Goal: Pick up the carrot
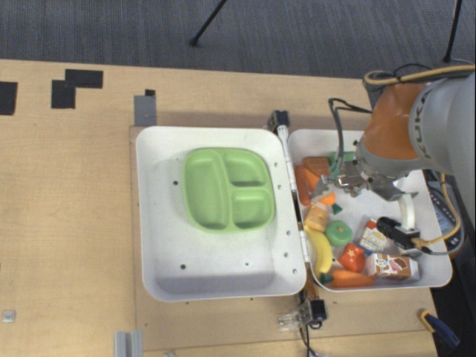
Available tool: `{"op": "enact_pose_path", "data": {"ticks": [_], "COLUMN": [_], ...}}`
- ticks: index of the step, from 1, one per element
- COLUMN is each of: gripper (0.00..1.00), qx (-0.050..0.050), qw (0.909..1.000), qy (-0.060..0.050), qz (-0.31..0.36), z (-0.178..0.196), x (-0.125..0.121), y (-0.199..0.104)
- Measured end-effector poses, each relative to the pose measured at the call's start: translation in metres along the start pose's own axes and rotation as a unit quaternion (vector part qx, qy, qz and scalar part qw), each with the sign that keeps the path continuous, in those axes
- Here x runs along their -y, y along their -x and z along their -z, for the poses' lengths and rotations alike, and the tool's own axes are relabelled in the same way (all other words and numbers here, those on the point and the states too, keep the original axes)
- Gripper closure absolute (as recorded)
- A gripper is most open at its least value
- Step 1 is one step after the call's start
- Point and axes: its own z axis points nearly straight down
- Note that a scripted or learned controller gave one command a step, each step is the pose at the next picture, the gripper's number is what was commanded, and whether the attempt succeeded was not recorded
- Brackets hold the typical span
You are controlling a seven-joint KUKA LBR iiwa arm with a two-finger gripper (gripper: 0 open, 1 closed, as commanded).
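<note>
Camera view, from above the bench: two shallow white bins sit side by side on the wooden top. In the left bin a green divided tray lies by itself, turned slightly askew, with one long compartment and two smaller ones.

The right bin is crowded with toy food. The carrot lies flat along the near wall of this bin, orange, pointing roughly left to right, just beside the lower end of a yellow banana. A red tomato touches or nearly touches the carrot from above, and a small carton with a red label lies just to the carrot's right. A round green lid-like piece sits above the tomato, and a small bottle with an orange cap lies beside the banana's upper end. An orange-red block rests at the far left of the bin.

The arm reaches in from the right, its orange band over the far part of this bin. The gripper hangs near the orange-red block and the bottle, well apart from the carrot. Whether it is spread or closed cannot be told from this angle, and nothing is visibly held.
</note>
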Motion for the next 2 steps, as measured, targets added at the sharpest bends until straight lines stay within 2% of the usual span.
{"op": "enact_pose_path", "data": {"ticks": [1,2], "gripper": [1.00,1.00], "qx": [0.000,0.000], "qw": [1.0000,0.9938], "qy": [0.001,0.000], "qz": [0.001,-0.111], "z": [0.010,0.090], "x": [-0.001,-0.065], "y": [-0.001,-0.038]}}
